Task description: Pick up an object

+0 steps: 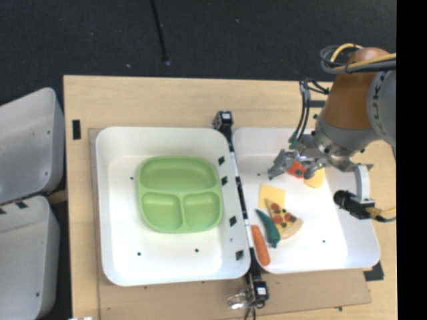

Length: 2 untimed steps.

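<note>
Arm: grey with an orange band, reaching in from the right, wrist low over the right bin [333, 245]
Gripper [293, 167]: in the upper middle of the right bin, fingers spread fairly wide; an orange-red piece [296, 169] and a yellow piece [314, 177] sit right by them, grasp cannot be told
Right bin, centre: yellow cheese wedge [271, 195], pizza slice [286, 221] just below it
Right bin, left edge: green pod [268, 227] touching the pizza slice, carrot [259, 245] beside it
Left bin [113, 259]: green divided plate [179, 193] in the middle
Tabletop [167, 102]: wooden, bears both bins
</note>
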### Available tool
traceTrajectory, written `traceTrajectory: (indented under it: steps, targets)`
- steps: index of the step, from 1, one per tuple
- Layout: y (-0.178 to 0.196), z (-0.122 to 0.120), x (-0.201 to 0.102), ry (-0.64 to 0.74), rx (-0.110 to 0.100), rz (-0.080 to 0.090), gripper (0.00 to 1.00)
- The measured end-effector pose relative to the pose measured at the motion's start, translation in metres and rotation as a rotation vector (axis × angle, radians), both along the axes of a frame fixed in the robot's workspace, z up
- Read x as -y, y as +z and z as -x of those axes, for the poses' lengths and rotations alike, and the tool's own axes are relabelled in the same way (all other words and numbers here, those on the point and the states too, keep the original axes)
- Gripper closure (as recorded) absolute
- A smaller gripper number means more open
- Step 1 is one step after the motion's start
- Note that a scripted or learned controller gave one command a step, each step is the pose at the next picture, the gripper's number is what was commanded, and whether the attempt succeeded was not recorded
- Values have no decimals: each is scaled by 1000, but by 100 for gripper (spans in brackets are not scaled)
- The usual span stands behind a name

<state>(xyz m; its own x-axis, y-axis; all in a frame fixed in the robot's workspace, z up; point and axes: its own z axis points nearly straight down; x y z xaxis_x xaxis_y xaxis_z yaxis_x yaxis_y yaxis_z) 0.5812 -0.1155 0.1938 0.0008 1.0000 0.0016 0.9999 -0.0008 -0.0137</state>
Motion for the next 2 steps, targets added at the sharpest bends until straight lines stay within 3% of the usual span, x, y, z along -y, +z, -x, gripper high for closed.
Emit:
traceTrajectory:
  steps: [1,2]
  targets:
    - [8,-3,0,3,15,2,0]
    - [-55,-4,0,1,9,3,0]
